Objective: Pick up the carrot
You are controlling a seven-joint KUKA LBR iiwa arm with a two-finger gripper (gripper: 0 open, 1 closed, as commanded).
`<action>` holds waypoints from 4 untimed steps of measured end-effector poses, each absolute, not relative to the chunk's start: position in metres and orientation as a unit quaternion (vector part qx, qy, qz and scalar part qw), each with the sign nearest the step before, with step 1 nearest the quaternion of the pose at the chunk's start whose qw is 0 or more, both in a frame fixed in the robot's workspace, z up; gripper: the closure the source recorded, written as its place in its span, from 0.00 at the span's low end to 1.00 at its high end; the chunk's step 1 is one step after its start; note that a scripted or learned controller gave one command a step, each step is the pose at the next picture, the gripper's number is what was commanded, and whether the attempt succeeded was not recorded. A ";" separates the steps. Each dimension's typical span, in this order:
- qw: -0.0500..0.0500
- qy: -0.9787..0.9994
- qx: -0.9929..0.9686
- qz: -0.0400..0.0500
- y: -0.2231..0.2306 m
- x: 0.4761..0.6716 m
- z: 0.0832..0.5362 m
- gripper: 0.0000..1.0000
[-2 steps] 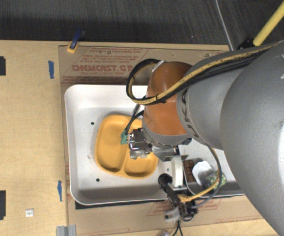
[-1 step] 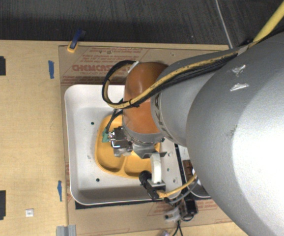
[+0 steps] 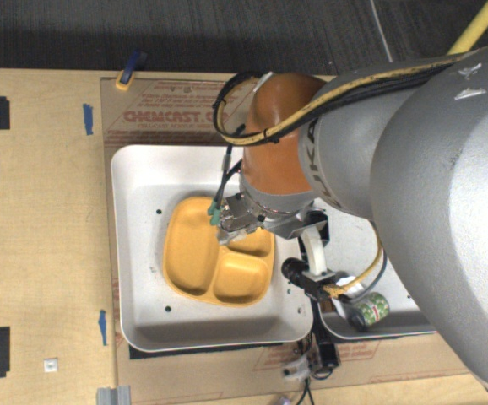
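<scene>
The arm point(image 3: 413, 167) hid most of the right bin point(image 3: 387, 326) and ran off the frame's right edge; its gripper's fingers were concealed.

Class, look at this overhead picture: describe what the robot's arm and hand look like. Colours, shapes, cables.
The arm is thick, rounded and pale grey, with a glossy orange band above the wrist. Black and yellow cables run along it and loop beside the band. The hand is small, metallic grey with a green part.
</scene>
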State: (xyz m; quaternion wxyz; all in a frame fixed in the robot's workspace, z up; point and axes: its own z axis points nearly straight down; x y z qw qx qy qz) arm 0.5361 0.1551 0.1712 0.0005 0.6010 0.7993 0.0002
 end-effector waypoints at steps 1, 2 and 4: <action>0.001 0.787 0.618 0.000 0.133 0.570 0.253 1.00; 0.001 0.724 0.690 0.001 0.122 0.625 0.187 1.00; 0.002 0.768 0.640 0.000 -0.075 0.667 0.250 1.00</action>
